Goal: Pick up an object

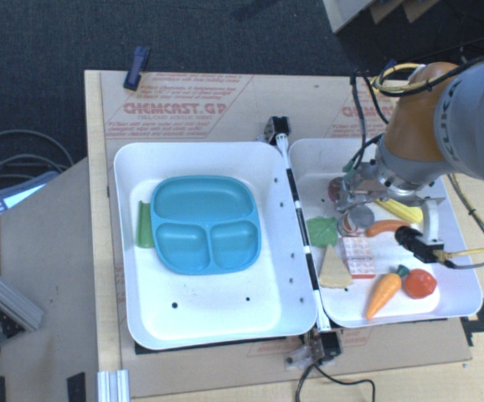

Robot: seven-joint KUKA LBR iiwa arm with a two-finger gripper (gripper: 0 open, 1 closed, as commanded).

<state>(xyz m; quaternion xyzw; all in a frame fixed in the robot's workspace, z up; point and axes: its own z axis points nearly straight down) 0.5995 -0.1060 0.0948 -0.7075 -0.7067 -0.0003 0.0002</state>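
Tightly ringed by a green piece, banana and packet, the gripper points down into the right bin; whether it is spread or pressed together cannot be told.

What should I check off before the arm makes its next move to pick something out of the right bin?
1. Is the gripper over the right bin: ok.
2. Pickable things there: ok, the carrot, tomato, green piece and beige wedge.
3. Is the carrot clear of neighbours: not ok, it touches the tomato.
4. What lies straight under the gripper: cannot tell, the arm hides it.
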